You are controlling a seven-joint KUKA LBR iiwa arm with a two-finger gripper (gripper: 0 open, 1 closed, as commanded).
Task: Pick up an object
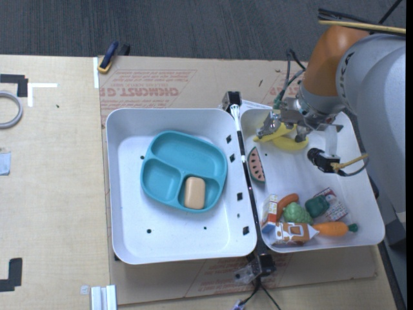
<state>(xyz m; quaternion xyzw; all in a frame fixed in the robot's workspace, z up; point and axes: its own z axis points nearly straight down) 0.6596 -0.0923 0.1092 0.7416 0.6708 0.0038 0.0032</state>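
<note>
At the far end of the right bin (361, 234), a yellow banana (288, 139) lies against the back wall, with the gripper (284, 124) directly over it and down at its level. Whether the tool has closed on the banana or merely sits above it cannot be told from this angle. The grey arm (377, 76), with its orange band (329, 57), reaches in from the right and covers the bin's upper right corner.

Just nearer, a watermelon slice (257, 165) rests against the bin's left wall. At the near end sits a cluster of toy foods: a green vegetable (296, 212), a darker green piece (317, 205), an orange carrot (332, 228), a small red and orange item (287, 201) and a printed carton (293, 233).

The left bin (129, 237) holds a teal divided plate (174, 166), and a tan, bread-like piece (193, 192) lies in the plate's near right compartment. Both bins sit on cardboard (148, 86) on the wooden bench (51, 192).
</note>
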